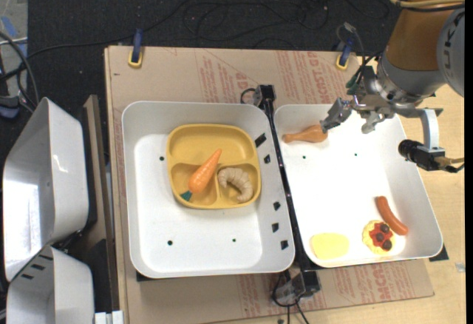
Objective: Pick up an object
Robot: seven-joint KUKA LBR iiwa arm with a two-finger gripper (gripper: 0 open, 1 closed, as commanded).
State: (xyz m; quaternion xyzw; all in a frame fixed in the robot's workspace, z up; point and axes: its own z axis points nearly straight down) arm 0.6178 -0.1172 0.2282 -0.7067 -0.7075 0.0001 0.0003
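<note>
Two bins, toy food in both — arm up over the right one.

The left bin holds a yellow divided plate with a carrot and a shrimp in its compartments. In the right bin, a chicken drumstick lies by the far-left corner, and the gripper hangs just beside it, fingers spread apart, nothing between them. Along the near edge of that bin — a yellow slice, a small pizza and a sausage.
</note>
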